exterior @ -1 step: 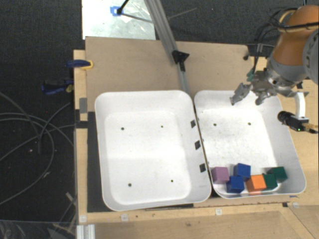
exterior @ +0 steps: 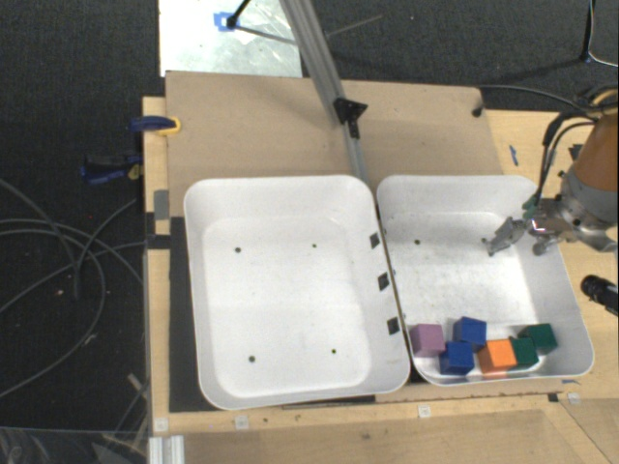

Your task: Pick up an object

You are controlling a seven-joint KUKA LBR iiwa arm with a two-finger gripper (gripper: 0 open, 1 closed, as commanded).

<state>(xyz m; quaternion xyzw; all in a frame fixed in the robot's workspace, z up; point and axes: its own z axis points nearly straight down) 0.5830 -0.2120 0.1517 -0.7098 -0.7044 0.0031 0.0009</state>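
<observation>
Camera view has the blocks huddled in the near corner of the right bin [exterior: 455, 201], all well below the gripper [exterior: 519, 235] as the frame runs, toward the viewer's edge of the bench. From the fingertips, the blue block [exterior: 470, 331] lies nearly straight down-frame and a little to the left; a second blue block [exterior: 457, 357] sits just nearer the rim, touching or almost touching it. The purple block [exterior: 427, 337] is the farthest left of the fingers, standing slightly apart at the end of the row. The orange block [exterior: 500, 354] lies almost directly below the fingertips, pressed against its neighbours, and the green blocks [exterior: 533, 342] lie down-frame and slightly right, against the bin's right wall.

None of the blocks has a long axis to speak of; they read as small cubes, so approach angle matters less than finding a free pair of faces. By that measure the purple one looks the easiest target, the orange the most hemmed in.

The fingers appear spread, one pointing left toward the bin's middle and the other angled down-right, with nothing between them. They hang over bare bin floor, well apart from the cluster. The needed travel, as I judge it, is mainly down-frame along the right bin, then a descent.
</observation>
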